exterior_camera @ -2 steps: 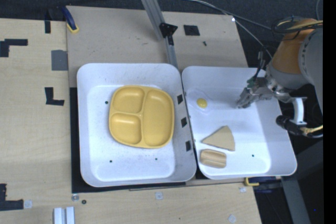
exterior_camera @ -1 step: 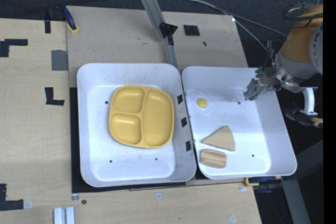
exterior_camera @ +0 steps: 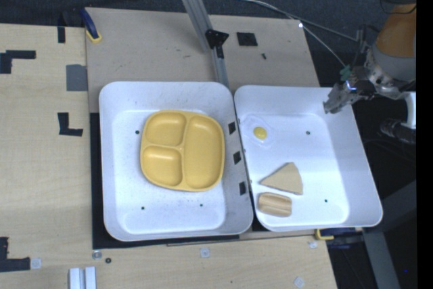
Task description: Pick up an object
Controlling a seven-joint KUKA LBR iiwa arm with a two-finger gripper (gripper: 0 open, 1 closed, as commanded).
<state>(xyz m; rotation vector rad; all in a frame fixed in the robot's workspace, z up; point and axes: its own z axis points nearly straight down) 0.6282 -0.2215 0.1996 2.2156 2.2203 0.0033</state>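
Yellow three-section plate [exterior_camera: 183, 149], one, fills the left bin [exterior_camera: 115, 213]. Right bin [exterior_camera: 352, 179] holds three pieces: fried egg [exterior_camera: 260, 133], tan wedge [exterior_camera: 284, 179], bread roll [exterior_camera: 275, 204]. Tool [exterior_camera: 335, 102] hovers at its far-right rim.

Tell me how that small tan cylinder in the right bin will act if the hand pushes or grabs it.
The tan cylinder lies on its side, so a nudge across its length would probably roll it. It rests apart from the wedge, near the bin's front wall, which might stop it. It looks small and likely light; its stiffness cannot be judged.
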